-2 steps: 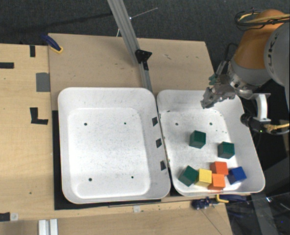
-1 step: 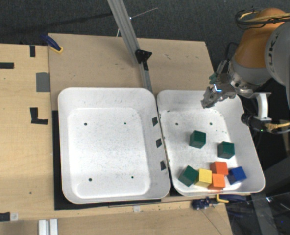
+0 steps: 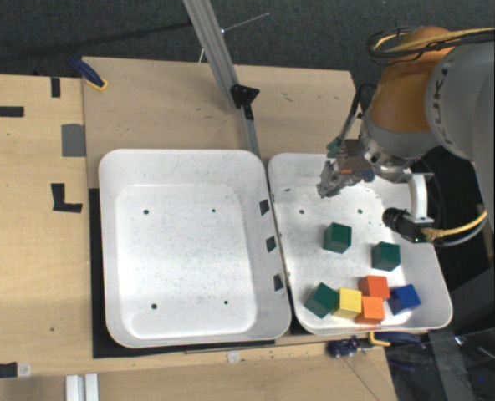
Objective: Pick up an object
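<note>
My gripper (image 3: 334, 179) hangs over the back part of the right bin (image 3: 298, 224), pointing down and left, with nothing visible between its fingers. A dark green cube (image 3: 337, 237) lies in front of it, apart from it. Another green cube (image 3: 386, 256) sits further right. Along the bin's front edge cluster a green block (image 3: 321, 299), a yellow block (image 3: 350, 301), two orange blocks (image 3: 373, 297) and a blue block (image 3: 405, 297).
The left bin (image 3: 185, 245) lies beside the right one. A slanted metal pole (image 3: 218, 44) rises behind the bins. Cables and a black connector (image 3: 402, 222) hang at the arm's right side.
</note>
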Controlling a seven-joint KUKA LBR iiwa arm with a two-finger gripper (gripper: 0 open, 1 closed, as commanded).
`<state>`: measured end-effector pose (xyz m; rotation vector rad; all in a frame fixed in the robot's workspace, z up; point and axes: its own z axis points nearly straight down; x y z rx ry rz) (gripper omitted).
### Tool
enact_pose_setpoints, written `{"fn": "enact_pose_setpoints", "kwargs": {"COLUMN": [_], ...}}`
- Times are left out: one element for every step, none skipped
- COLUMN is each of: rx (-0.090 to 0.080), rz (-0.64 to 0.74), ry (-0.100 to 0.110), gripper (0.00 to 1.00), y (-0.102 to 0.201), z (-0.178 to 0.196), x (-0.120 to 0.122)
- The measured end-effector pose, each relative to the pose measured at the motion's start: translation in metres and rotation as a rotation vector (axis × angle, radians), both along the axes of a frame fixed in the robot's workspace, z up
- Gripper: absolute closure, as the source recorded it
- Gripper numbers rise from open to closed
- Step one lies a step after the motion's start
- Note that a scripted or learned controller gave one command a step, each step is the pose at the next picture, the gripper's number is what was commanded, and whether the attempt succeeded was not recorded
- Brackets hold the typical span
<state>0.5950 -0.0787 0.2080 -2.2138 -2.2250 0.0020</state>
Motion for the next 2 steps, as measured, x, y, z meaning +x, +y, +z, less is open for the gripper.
{"fn": "enact_pose_setpoints", "kwargs": {"rx": [0.001, 0.001], "rz": [0.002, 0.002], "ry": [-0.002, 0.000], "gripper": [1.00, 1.00], "y": [0.048, 0.095], "z": [0.013, 0.020], "x": [-0.014, -0.040]}}
